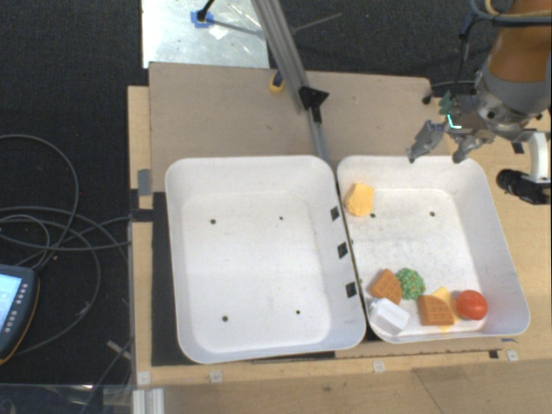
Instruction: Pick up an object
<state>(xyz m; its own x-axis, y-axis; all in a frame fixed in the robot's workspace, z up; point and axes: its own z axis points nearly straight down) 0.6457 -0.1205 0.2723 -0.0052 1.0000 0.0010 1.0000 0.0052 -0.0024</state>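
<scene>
While the grey arm with the orange band (pixel 517 50) reached in from the right, its two-finger hand (pixel 442 145) hung above the far rim of the right-hand shallow white bin (pixel 492 231), fingers (pixel 421 143) spread apart and pinching nothing.

Contents of the right-hand bin, as seen:
- One yellow wedge-shaped block (pixel 360 199), near the far left corner, close to the wall shared with the other bin, well apart from the hand.
- One orange waffle-patterned wedge (pixel 386 285), near the front, touching the next item.
- One green knobbly lump (pixel 410 282), just beside that wedge on its right.
- One orange waffle-patterned square (pixel 436 310), in front of the green lump, with a small yellow piece (pixel 443 295) at its far edge.
- One red round ball (pixel 471 304), at the front right corner, just beside the square.
- One white boxy block (pixel 389 316), at the front left corner, against the wall.

The left-hand shallow white bin (pixel 185 231) sat alongside, the two touching along a dark hinged seam. Both rested on the tan desk (pixel 224 110). A slanted grey metal pole (pixel 285 41) crossed the desk's far side.
</scene>
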